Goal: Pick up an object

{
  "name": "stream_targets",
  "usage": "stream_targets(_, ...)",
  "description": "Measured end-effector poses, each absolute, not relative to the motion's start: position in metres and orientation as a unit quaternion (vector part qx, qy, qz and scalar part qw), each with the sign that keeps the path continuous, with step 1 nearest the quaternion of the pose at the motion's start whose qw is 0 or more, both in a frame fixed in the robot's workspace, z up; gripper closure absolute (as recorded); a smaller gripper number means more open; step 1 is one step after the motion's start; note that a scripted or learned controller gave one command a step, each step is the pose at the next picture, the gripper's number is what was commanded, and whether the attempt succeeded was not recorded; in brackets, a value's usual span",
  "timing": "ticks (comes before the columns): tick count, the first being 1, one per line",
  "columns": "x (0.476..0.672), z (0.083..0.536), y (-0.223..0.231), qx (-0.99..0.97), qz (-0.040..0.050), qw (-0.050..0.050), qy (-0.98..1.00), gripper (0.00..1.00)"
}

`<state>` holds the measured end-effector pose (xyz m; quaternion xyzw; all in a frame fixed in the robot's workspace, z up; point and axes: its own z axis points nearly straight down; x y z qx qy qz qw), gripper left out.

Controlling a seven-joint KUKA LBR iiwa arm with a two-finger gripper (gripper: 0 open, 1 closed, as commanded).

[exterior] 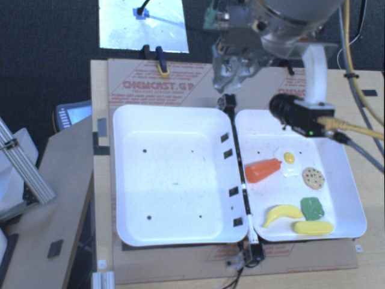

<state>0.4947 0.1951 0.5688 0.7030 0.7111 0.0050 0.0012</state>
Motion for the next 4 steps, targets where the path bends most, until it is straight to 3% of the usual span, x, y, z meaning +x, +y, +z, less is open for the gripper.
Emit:
stream_targets(1,0.495,0.580,0.195,0.702,0.0065,0.002,0.712,1.00)
stream_targets(2,0.486,0.533,0.180,0.707,-0.0012,-0.001,0.707,1.00)
stream_targets(4,0.487,0.558,0.180,0.705,0.0034,0.001,0.709,1.00)
